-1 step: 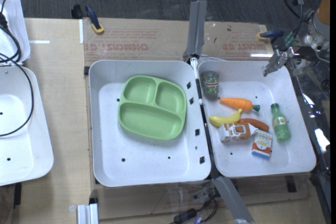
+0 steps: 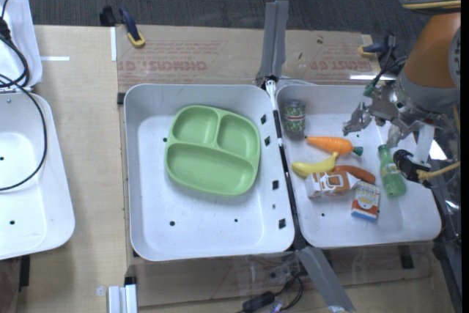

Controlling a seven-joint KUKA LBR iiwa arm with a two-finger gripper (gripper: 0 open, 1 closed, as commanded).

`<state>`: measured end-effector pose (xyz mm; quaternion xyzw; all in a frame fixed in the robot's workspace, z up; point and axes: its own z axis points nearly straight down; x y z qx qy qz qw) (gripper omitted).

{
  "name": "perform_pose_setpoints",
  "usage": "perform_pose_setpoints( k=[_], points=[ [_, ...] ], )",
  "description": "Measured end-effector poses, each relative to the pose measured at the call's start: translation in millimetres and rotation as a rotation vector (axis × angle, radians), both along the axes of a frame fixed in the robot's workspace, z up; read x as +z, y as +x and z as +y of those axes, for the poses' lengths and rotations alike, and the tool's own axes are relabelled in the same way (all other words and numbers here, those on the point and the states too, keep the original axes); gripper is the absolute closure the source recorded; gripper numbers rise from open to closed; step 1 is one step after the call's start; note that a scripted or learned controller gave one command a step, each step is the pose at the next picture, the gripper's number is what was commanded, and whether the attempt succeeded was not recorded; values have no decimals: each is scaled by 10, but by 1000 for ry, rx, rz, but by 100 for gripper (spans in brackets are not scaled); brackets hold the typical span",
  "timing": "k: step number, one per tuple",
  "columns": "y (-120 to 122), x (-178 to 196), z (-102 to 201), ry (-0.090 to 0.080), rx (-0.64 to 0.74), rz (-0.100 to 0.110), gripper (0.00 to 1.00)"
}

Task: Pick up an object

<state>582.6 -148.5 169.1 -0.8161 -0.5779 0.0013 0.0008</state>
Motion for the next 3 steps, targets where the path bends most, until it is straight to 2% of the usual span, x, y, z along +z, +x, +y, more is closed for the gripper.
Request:
perform_pose_setpoints(
  k=[1, 2, 3],
  points=[
    [120, -684, 144, -2, -66, -21, 0],
    [-194, -779, 514, 1, -177, 1, 0],
    [298, 220, 770, -1, -34, -1, 0]
  ],
)
